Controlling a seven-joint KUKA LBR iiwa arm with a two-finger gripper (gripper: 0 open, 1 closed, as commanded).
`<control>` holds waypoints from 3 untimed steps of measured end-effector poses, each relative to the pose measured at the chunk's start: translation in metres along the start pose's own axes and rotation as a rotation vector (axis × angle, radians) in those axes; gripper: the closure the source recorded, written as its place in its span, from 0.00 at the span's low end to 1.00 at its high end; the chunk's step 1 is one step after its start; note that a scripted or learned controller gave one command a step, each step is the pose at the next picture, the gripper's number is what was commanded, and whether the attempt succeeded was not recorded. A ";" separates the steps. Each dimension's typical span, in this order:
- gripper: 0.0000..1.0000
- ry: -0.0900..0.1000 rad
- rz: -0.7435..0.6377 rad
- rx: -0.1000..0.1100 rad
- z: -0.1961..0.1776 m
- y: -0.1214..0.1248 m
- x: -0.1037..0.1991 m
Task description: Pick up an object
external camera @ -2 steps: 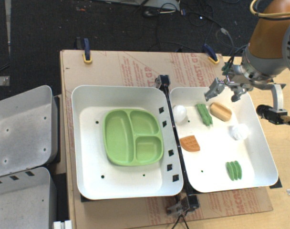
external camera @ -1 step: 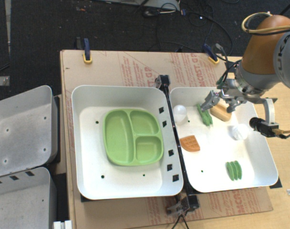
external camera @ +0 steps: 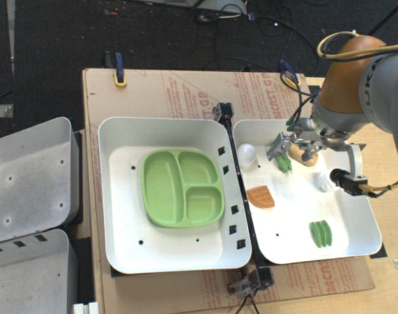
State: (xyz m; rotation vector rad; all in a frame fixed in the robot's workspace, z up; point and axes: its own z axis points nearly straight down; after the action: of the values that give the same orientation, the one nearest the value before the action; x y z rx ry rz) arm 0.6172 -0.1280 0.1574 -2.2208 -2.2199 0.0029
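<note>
Several targets: I see a green piece (external camera: 283,163), a tan block (external camera: 307,157), a wafer (external camera: 260,197) in the right bin (external camera: 356,237).
Pincer (external camera: 292,150): over green piece; grip unclear.
Risk: I judge it may nudge the block.

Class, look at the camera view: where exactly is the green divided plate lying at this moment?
The green divided plate lies flat in the left white bin, about mid-floor, across the central divider from the orange piece in the right bin.

two white bins (external camera: 114,175), one green divided plate (external camera: 183,188), two green pieces (external camera: 321,233), one orange piece (external camera: 260,197).
</note>
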 end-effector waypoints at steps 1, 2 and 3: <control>0.00 0.000 0.000 -0.001 0.042 -0.002 0.003; 1.00 0.000 0.000 -0.003 0.031 -0.002 0.003; 1.00 -0.001 -0.002 -0.006 -0.031 0.002 -0.001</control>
State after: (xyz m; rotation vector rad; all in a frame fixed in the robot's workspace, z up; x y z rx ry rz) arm 0.6192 -0.1286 0.1882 -2.2220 -2.2256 -0.0031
